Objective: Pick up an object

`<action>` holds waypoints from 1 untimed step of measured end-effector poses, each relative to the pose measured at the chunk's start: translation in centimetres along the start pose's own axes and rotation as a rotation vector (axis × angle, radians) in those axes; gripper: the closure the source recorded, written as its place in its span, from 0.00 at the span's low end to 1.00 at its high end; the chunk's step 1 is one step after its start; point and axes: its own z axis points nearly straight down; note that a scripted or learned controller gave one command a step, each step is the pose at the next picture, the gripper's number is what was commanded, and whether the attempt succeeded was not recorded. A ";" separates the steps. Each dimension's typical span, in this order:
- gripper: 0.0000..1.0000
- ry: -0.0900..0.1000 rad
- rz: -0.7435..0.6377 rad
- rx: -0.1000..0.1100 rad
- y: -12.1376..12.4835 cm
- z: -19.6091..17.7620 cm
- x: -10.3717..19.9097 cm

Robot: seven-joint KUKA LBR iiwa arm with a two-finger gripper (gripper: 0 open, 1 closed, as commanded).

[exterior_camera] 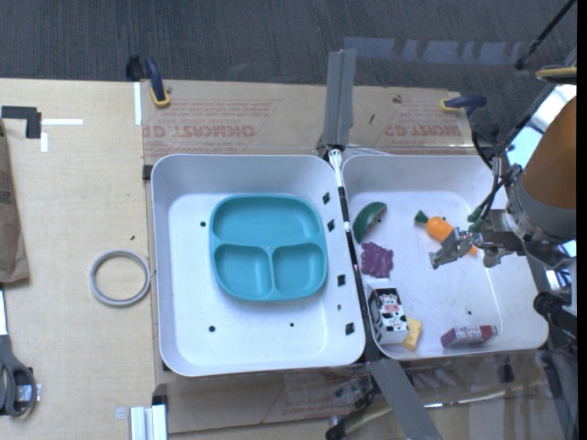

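Far left on the bench: brown paper bag (11,211) at the edge, scissors (16,388) low in the corner, tape ring (120,277) lying flat just left of the bins. Left bin (174,273) holds a teal divided plate (270,247), three compartments, roughly centred, upright. Grey divider post (340,94) rises behind the seam between the bins.

Right bin (500,333): green curved piece (370,218) by the left wall near the back; purple grape-like cluster (377,259) just in front of it; black-and-white cow-print carton (389,313) at the front-left corner with a yellow block (413,334) touching its right side. Red wrapped item (469,335) lies near the front wall, well apart from the rest. Toy carrot (437,226), orange with green top, sits mid-bin toward the back.

Gripper (452,250) hangs low over the right bin, just right of and in front of the carrot, fingertip close to it; contact unclear. Cannot tell if the claw is open or closed. Arm (550,177) enters from the right.
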 end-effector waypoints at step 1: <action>0.00 0.000 0.139 0.001 2.0 0.5 -7.3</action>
